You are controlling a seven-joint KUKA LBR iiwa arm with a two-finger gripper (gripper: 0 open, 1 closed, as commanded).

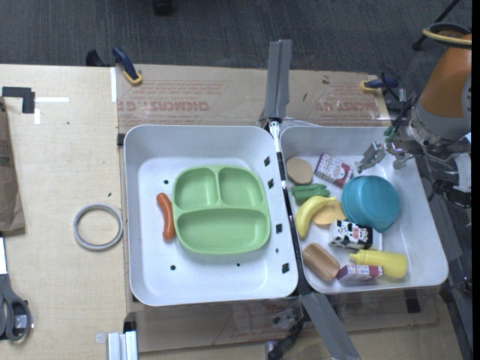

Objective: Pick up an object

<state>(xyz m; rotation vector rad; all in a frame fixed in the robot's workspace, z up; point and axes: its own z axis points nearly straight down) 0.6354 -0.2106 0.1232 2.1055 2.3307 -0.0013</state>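
While sausage (pixel 166 216) flanks green tray (pixel 222 209), toys fill right bin (pixel 433 253)

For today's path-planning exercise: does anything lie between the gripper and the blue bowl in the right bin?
Nothing visible does. The gripper sits just above the blue bowl, with bare bin floor between; the small pink carton lies off to the left.

One fixed camera looks down at a slant from above the worktop (pixel 60 171), far enough back to take in both white bins (pixel 142 223) side by side.
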